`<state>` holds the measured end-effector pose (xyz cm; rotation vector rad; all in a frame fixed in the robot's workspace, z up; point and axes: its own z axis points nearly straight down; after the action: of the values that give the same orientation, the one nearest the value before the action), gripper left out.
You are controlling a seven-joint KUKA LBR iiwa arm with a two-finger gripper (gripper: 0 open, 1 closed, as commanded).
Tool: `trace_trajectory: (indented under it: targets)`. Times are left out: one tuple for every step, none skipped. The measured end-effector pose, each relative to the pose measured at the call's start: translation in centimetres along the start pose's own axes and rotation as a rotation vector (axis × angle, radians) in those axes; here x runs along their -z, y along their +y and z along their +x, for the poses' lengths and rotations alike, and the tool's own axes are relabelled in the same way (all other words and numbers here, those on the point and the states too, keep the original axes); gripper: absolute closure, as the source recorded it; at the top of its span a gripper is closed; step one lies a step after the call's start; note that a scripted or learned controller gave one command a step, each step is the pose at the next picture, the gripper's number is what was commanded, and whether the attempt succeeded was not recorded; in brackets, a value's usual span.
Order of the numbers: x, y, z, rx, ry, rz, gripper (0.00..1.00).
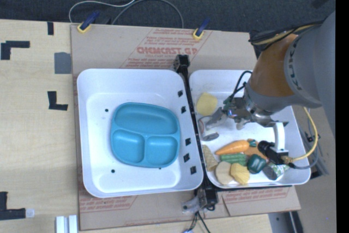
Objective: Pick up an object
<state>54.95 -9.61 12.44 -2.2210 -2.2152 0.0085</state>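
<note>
Hovering low in right bin [218, 78]: pincer [210, 127], fingers apart, nothing held. Toy carrot [235, 147], lemon [206, 103] unlifted; pick pending.

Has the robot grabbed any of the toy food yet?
Not yet, as far as I can see. The gripper hangs low in the right white bin, beside the round yellow toy. The orange plastic carrot lies untouched. The grab and lift are left.

A blue tray [144, 134] fills the left bin's [87, 90] middle; toy food [235, 160] crowds the right bin's [218, 77] near end.
</note>
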Motion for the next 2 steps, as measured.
trace_trajectory:
  targets:
    - [-4.0, -2.4, -0.3, 0.003, -0.002, -0.012, 0.0]
    - [-0.7, 2.9, -2.7, 0.005, -0.002, -0.012, 0.0]
